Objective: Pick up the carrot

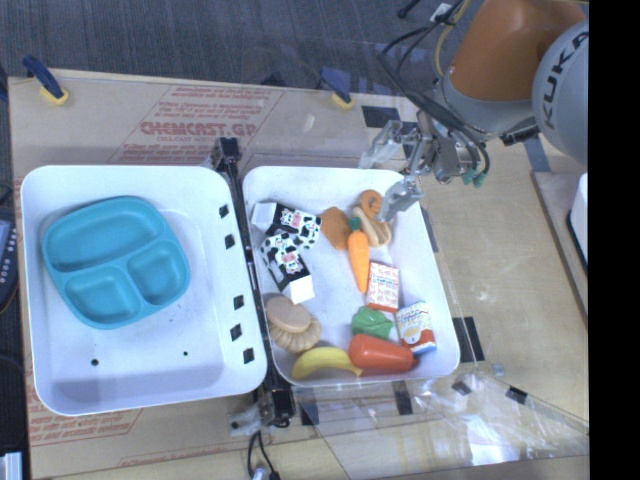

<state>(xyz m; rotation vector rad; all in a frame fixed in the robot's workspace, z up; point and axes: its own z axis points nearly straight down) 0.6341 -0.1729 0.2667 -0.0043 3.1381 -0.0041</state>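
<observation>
Jaws of the gripper (408, 193) were seen slightly parted with nothing between them, the metallic fingers hanging just above the far rim of the right bin (440, 298). Nothing of the task could be counted as done: the carrot (358, 258) was left lying flat on the floor of that bin, its thick end toward the far rim and its tip toward the near one. Relative to the carrot, the gripper was placed up and to the right, near but apart from it. A hot dog (373, 228) was found touching the carrot's thick end on the right, a small orange fruit (334, 225) just to its left, and a small carton (382, 286) beside its tip. Descent, closure on the carrot and the lift were all judged to remain. Crowding at the thick end was judged a risk for a clean grasp.
</observation>
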